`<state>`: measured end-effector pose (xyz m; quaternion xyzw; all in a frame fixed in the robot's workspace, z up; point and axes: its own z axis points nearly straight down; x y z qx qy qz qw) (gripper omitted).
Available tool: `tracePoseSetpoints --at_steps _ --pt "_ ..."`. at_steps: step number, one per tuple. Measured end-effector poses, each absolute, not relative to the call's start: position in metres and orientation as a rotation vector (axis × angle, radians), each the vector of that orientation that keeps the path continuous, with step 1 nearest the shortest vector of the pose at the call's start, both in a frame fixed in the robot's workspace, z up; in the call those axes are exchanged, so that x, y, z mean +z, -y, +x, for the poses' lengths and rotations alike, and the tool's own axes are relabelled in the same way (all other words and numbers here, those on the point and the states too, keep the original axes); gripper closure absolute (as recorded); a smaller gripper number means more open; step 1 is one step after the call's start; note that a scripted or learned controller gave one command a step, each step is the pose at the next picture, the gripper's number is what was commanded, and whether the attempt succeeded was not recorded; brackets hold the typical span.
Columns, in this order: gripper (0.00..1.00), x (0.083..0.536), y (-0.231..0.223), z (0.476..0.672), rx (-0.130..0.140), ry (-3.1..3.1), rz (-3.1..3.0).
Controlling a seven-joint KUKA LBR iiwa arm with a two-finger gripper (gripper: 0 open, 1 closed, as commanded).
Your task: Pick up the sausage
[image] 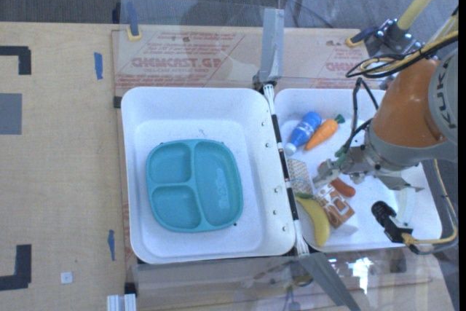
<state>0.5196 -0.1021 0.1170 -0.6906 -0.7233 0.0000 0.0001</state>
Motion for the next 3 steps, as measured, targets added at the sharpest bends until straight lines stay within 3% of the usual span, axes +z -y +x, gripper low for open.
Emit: tracePoseSetpoints --at_steps 1,2,3 --pt "0.00 0.088 0.128 0.512 -0.012 2.216 -2.232" --pt "1.00 0.099 0.132 0.512 -0.014 2.213 -2.242" --pt "1.00 0.180 0.091 0.594 0.000 2.275 -2.169"
